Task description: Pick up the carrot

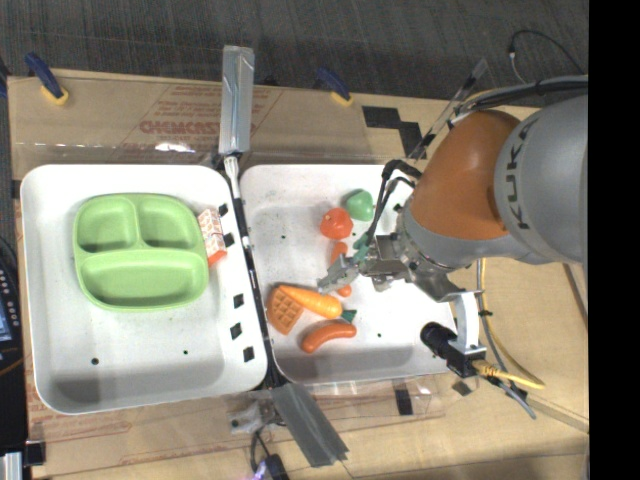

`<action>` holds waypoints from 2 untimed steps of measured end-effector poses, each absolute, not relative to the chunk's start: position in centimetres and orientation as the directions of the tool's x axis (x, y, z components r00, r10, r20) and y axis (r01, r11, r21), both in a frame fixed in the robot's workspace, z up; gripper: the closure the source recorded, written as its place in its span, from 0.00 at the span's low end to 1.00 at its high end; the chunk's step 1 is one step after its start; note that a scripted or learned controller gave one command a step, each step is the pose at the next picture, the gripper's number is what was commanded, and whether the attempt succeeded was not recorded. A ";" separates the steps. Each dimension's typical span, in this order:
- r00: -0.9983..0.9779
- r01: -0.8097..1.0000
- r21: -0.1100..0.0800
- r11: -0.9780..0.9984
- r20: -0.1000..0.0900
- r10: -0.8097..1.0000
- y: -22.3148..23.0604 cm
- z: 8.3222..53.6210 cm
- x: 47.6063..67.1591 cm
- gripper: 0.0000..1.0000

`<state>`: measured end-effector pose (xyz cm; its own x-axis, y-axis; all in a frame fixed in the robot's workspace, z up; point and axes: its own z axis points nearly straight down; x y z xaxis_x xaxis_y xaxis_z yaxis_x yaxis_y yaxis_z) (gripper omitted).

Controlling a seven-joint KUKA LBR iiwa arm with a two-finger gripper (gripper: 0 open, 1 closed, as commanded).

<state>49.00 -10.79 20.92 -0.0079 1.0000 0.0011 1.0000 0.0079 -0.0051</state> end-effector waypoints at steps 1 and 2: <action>0.016 1.000 0.000 -0.016 0.000 1.000 -13.0 27.0 47.7 0.00; -0.034 0.999 -0.002 0.034 0.001 0.999 -9.9 10.5 50.6 0.00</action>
